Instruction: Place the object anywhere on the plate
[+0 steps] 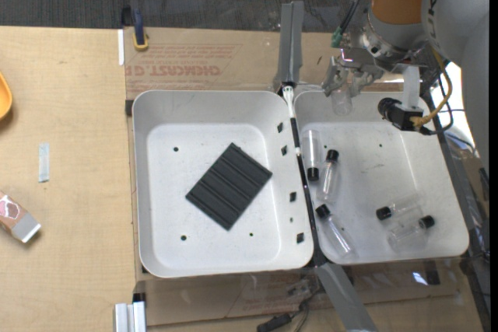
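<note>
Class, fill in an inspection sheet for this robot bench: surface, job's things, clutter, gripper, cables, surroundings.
Surface: two white bins, left bin, right bin, on a brown bench.
Job's things: dark ridged plate in left bin; clear vials with black caps in right bin.
Clutter: small items on bench, left of the bins.
Gripper: gripper above right bin's far edge; grip unclear.
Cables: cables at the wrist.
Surroundings: dark floor beyond bench.

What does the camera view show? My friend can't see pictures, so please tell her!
A robot arm's gripper hovers over the far edge of the right white bin, which holds several small clear vials with black caps. The left white bin holds a dark ridged plate lying flat and turned at a slant.
</note>
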Controlling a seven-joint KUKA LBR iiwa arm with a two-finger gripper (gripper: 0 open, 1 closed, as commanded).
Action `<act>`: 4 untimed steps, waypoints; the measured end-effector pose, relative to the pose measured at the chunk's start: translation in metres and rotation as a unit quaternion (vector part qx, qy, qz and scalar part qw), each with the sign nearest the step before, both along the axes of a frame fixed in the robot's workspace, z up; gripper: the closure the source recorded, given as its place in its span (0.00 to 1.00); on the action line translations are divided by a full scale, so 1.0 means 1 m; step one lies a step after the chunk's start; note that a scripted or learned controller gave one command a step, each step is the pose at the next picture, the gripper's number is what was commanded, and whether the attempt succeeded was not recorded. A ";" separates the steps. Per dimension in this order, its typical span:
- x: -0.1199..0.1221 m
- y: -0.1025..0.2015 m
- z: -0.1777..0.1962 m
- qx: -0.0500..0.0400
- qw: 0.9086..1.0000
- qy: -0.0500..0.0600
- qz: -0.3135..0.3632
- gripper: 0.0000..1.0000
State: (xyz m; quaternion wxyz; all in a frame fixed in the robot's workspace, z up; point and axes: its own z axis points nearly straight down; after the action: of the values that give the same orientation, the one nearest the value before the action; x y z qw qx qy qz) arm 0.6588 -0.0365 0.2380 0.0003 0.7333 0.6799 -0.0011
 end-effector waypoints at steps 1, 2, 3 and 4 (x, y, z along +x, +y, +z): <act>0.000 0.075 -0.047 0.001 0.992 0.001 0.123 1.00; 0.000 0.034 0.004 0.000 0.971 -0.001 0.238 1.00; 0.000 0.026 -0.006 0.000 0.965 0.000 0.261 1.00; 0.000 0.026 -0.006 0.000 0.965 0.000 0.261 0.00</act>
State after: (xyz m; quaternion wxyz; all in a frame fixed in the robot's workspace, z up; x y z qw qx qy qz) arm 0.6590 -0.0101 0.2318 0.0001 0.5306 0.8476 -0.0008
